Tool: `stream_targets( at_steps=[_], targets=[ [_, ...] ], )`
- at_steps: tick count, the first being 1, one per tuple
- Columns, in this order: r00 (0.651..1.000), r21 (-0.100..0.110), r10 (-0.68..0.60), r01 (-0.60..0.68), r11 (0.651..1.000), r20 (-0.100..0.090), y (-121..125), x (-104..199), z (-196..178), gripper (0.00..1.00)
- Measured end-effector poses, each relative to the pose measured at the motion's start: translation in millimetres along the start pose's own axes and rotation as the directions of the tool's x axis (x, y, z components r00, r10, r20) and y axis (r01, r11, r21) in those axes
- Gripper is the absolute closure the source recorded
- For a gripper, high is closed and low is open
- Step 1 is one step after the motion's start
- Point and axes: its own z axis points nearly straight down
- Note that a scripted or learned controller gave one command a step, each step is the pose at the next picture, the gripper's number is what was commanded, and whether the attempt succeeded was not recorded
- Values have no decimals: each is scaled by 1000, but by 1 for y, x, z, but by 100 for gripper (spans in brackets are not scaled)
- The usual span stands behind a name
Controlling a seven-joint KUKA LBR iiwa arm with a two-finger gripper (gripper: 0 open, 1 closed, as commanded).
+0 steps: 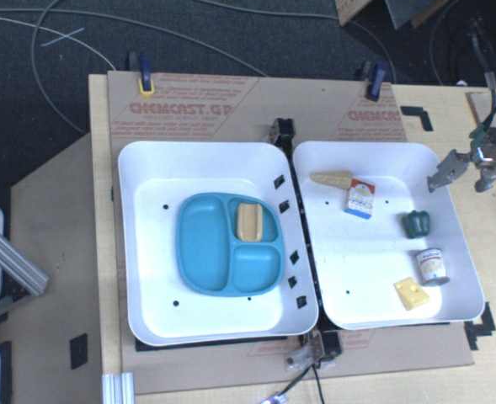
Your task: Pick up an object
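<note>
The right bin [332, 293] holds a tan cone [332, 178], a small red, white and blue box [360, 199], a green pepper [415, 223], a small can [431, 266] and a yellow cheese wedge [411, 294]. My gripper [464, 175] hangs over that bin's far right rim, up and to the right of the pepper. It is open, its grey fingers [444, 172] spread wide with nothing between them.
The left bin [146, 225] carries a blue divided plate [205, 247] with a tan bread slice [249, 221] in its upper right section. A black hinge strip [294, 225] runs between the bins. Blue clamps [146, 77] hold the board's far edge.
</note>
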Motion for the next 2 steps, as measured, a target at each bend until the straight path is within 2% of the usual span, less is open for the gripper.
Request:
stream_targets(
  at_steps=[1, 2],
  targets=[
    [1000, -12, -4, 4, 1000, 3, 2, 1, -7, 0],
    [1000, -8, -3, 3, 1000, 2, 1, -5, 37, 0]
  ],
)
